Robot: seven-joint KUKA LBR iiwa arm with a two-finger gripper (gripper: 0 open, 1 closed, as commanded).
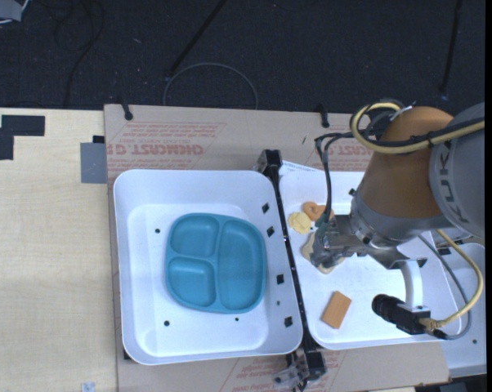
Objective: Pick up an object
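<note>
The tool (324,249) is low in the right bin (362,327), near the middle of the frame, close to the wall between the two bins. The wrist covers it from above, so I cannot tell if it is apart or together, and I see nothing held in it.

Three things in this bin can be picked. A yellow piece (299,221) lies just beside the tool, to its upper left, and a small orange piece (314,211) lies touching it or nearly so. An orange block (337,309) lies alone, lower in the frame and apart from the tool.

I judge that the yellow piece is the nearest target. It looks small, light and perhaps soft, like a toy food. Its shape is irregular and I cannot read a clear long axis, so a grip across its middle seems best. The orange neighbour may be pushed or caught with it.

The block seems easier: it is flat, probably light and stiff or foam-like, with straight sides. Its long axis runs almost up and down in the frame, the top leaning a little to the right. The tool should close across the two long sides.

The left bin (140,194) on the table (42,243) holds a blue plate (213,261) with three compartments.
</note>
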